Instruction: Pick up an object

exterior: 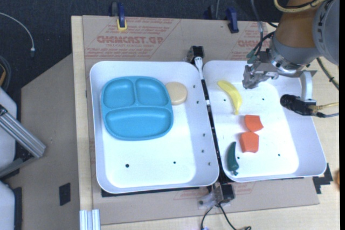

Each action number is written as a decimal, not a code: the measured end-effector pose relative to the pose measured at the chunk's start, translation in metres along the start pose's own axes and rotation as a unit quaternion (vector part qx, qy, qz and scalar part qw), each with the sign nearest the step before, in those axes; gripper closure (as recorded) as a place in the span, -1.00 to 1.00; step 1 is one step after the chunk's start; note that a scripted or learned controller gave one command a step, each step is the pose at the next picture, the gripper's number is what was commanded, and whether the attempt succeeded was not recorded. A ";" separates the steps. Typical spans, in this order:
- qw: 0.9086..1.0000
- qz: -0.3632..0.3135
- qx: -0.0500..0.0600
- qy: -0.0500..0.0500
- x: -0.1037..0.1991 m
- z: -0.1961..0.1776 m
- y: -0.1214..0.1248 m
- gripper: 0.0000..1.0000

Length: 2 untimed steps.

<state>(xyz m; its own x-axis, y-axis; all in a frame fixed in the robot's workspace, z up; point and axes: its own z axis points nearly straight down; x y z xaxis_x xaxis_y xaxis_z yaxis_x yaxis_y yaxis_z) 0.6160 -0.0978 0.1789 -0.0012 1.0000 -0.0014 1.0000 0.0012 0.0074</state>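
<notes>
Right bin (302, 164): banana (230, 94) long axis diagonal, upper-left to lower-right.

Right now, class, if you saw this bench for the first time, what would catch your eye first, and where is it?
The bright blue divided plate in the left bin stands out most, with a pale round cookie at its upper right edge. In the right bin, a yellow banana lies above two orange blocks, and the gripper hovers just right of the banana.
</notes>
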 end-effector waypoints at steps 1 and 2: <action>1.000 0.000 0.000 0.000 0.000 -0.048 0.002 1.00; 1.000 -0.002 0.005 0.002 0.049 -0.038 -0.012 1.00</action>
<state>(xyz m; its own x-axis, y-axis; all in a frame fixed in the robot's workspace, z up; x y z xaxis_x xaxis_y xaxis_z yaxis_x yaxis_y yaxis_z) 0.6032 -0.0489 0.2166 -0.0050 1.0000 0.0025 1.0000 0.0050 -0.0025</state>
